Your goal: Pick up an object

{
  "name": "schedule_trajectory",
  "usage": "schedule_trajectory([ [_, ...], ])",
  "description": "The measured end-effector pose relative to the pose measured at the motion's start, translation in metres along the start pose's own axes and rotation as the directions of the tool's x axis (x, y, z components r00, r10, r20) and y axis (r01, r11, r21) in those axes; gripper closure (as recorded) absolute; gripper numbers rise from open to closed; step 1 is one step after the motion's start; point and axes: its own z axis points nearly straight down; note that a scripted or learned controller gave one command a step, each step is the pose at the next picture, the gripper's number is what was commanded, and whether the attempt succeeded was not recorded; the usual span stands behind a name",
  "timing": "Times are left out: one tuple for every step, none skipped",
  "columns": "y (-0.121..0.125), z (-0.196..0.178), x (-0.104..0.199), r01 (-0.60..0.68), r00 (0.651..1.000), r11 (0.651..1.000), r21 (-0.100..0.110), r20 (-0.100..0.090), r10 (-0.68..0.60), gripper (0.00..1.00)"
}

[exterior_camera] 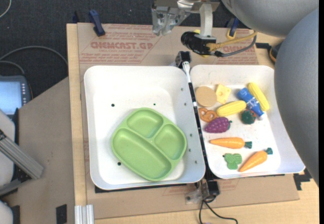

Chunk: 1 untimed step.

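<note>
My gripper (164, 21) hangs high over the cardboard behind the back edge of the left bin (101, 91), well away from every object. The right bin (283, 152) holds toy food: a tan round biscuit (205, 96), a yellow cheese piece (223, 93), two corn cobs (231, 107) (258, 95), a blue item (249, 97), a pretzel (206, 115), purple grapes (218, 125), a dark green piece (247, 116), two carrots (228, 142) (254, 160) and a small broccoli (232, 160).
A green divided plate (148, 143) lies in the front half of the left bin. The grey arm (283, 5) fills the upper right and overhangs the right bin's far side. A blue clamp (96, 21) sits at the board's back left.
</note>
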Motion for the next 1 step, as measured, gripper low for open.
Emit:
schedule_trajectory([
  [0.0009, -0.0106, 0.0005, 0.001, 1.000, 1.000, -0.004, 0.000, -0.001, 1.00],
])
